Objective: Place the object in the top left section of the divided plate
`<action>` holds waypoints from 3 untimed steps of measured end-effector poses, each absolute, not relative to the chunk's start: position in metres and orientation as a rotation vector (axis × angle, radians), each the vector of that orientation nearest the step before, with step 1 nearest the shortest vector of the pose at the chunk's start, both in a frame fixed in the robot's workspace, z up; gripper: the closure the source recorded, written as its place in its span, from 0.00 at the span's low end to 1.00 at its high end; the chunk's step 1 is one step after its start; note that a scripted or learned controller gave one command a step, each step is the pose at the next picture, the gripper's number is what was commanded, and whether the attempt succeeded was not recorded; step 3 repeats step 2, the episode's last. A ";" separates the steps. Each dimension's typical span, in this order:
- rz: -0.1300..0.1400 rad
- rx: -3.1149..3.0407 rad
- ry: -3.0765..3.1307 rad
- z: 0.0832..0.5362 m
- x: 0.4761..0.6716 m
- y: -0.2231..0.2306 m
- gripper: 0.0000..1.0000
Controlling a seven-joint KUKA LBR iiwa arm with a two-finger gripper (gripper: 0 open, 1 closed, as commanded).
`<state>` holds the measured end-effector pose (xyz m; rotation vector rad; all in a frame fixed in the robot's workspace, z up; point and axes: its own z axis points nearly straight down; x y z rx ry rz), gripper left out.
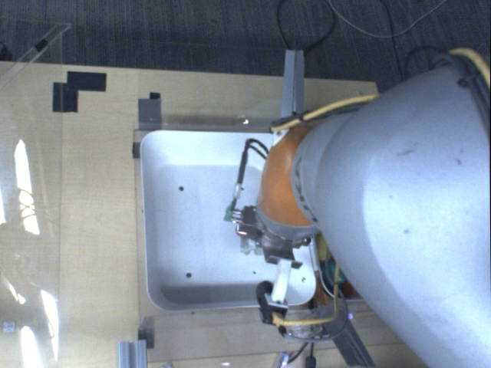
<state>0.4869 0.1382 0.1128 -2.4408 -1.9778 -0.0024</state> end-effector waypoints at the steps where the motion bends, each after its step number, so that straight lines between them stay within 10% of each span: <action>1: -0.015 -2.560 -1.828 0.090 0.490 0.177 1.00; 3: -0.022 -2.804 -1.425 0.090 0.491 0.202 1.00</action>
